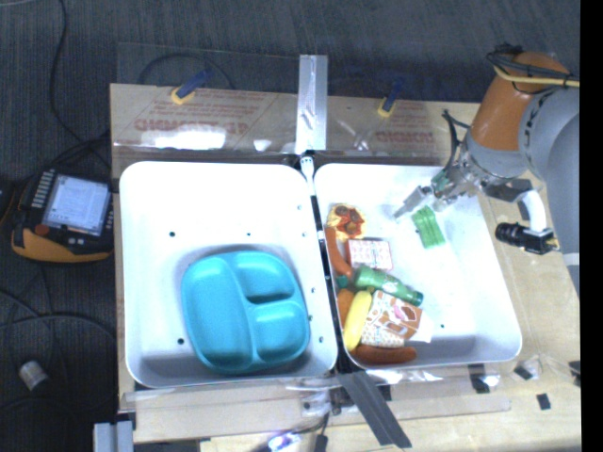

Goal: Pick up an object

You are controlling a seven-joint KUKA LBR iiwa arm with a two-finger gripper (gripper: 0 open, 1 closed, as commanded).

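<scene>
The right bin holds a pile of toy food along its left side: a pink checkered box, a green bottle, a yellow banana, a printed carton and a red sausage. A small green flat piece lies apart from the pile, toward the bin's back. My gripper hangs low just above and behind that green piece. I cannot tell whether it touches the piece.
A blue divided tray lies in the left bin. A metal strip rises behind the seam between the bins. Two clamps sit on the back board. A handheld pendant lies on the floor to the left.
</scene>
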